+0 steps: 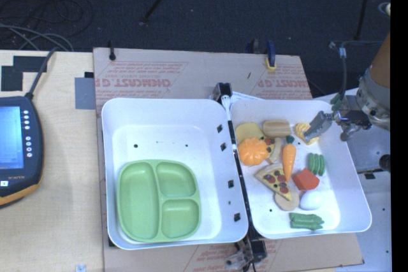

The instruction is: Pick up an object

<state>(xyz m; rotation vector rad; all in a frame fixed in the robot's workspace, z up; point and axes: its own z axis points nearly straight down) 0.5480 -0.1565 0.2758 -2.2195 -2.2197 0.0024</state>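
Note:
The right white bin (357, 200) holds several toy foods: an orange pumpkin (253, 151), a brown bun (276, 128), a carrot (289, 159), a pizza slice (274, 178), a red piece (306, 179), a white egg (311, 200), a green pod (306, 221) and a small yellow piece (301, 131). My gripper (330, 130) hangs over the bin's upper right part, its fingers spread apart. The left fingertip (315, 127) sits right beside the yellow piece. Nothing is between the fingers.
The left bin (127, 118) holds a green divided plate (159, 200). A dark ridge (231, 162) separates the bins. A tablet-like pendant (16, 146) lies at the far left of the bench. A blue clamp (271, 54) stands at the cardboard's back edge.

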